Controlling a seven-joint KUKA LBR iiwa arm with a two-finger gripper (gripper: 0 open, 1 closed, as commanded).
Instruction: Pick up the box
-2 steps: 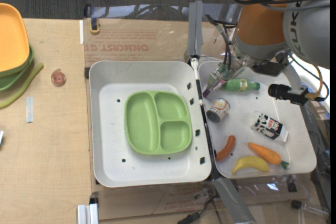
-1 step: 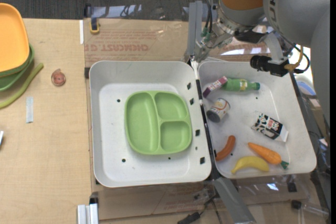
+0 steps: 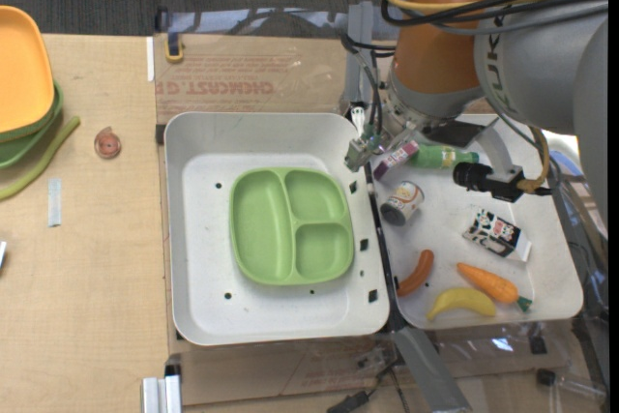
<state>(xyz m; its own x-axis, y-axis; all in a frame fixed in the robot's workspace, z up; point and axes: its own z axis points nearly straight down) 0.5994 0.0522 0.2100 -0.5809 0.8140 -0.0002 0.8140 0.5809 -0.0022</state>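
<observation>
The box [image 3: 494, 234] is a small black-and-white carton lying flat in the right bin [image 3: 561, 290], towards its right side. My gripper [image 3: 368, 150] hangs under the orange wrist at the right bin's far left corner, by the wall between the two bins. It is well to the left of the box and farther back, not touching it. A green bottle with a purple label [image 3: 426, 156] lies right beside the gripper, and the wrist hides part of it.
In the right bin a small tin can [image 3: 402, 201] lies just in front of the gripper. A red chili [image 3: 416, 272], a carrot [image 3: 488, 283] and a banana [image 3: 462, 304] lie near the front. The left bin [image 3: 193, 237] holds a green divided plate [image 3: 291, 225].
</observation>
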